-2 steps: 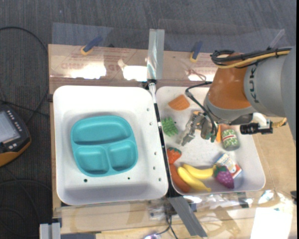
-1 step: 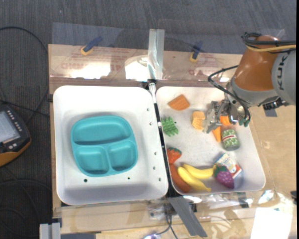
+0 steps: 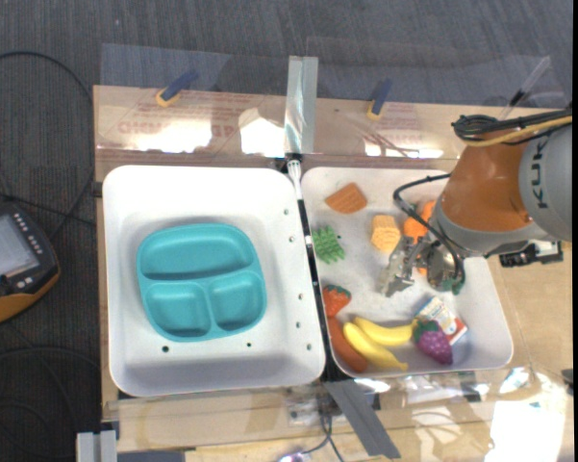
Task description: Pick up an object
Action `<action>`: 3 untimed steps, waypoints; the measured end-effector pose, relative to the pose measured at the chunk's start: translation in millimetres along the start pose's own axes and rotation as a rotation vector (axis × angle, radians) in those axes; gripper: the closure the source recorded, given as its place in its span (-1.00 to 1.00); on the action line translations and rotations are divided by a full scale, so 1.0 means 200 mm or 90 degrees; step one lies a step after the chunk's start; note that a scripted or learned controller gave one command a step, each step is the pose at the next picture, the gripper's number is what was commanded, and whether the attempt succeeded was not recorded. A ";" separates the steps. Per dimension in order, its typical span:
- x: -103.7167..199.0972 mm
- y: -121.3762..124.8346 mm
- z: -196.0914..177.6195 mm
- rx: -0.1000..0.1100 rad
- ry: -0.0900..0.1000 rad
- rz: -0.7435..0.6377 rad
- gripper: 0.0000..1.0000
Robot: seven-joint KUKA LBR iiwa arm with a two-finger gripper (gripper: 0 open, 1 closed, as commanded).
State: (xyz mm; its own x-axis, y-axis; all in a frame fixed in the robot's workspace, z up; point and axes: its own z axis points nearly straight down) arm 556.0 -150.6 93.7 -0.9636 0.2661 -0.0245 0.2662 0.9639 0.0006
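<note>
STAGE: approach, no pick made | GRIPPER: low in right bin, fingers apparently parted, nothing visibly between them | TARGET: likely yellow piece just beside fingers | REMAINING: close, lift

The right bin is crowded: banana, grapes and green toy hem the floor, leaving a bare patch near its middle. In the left bin, open floor rings the teal tray.
</note>
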 end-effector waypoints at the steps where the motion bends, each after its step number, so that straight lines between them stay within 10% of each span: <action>1: -0.41 -0.01 0.02 0.002 0.006 0.209 1.00; 2: -0.02 0.38 -0.45 0.003 0.015 0.254 1.00; 3: -0.26 0.46 -0.60 0.004 0.014 0.288 1.00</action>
State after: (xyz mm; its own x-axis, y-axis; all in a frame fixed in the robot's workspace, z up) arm 628.2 -74.4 215.8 -0.7508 0.6605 -0.0028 0.6606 0.7508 -0.0002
